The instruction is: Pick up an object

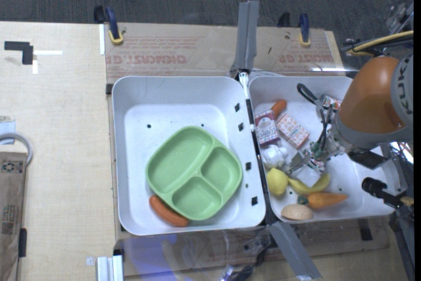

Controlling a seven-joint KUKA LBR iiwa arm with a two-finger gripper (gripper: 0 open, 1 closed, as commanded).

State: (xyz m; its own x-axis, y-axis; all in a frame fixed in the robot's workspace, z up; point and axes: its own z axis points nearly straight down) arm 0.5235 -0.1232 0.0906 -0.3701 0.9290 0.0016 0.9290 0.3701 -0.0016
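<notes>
My gripper [308, 162] is low in the right bin [375, 208], just above a yellow banana [316, 183] and to the right of a lemon [277, 181]. A crumpled white object [273, 155] lies to its left. An orange carrot [327, 200] and a beige oval piece [297, 212] sit near the bin's front wall. Two red-and-white packets [266, 130] [293, 130] and a small orange piece [279, 106] lie further back. The arm's orange band [371, 99] hides part of the bin's right side.
The left bin [131, 102] holds a green divided plate [194, 172] with a reddish sausage [168, 211] at its front-left edge. A grey divider bar [247, 43] runs between the bins at the back. Blue clamps [113, 26] [302, 28] hold the cardboard behind.
</notes>
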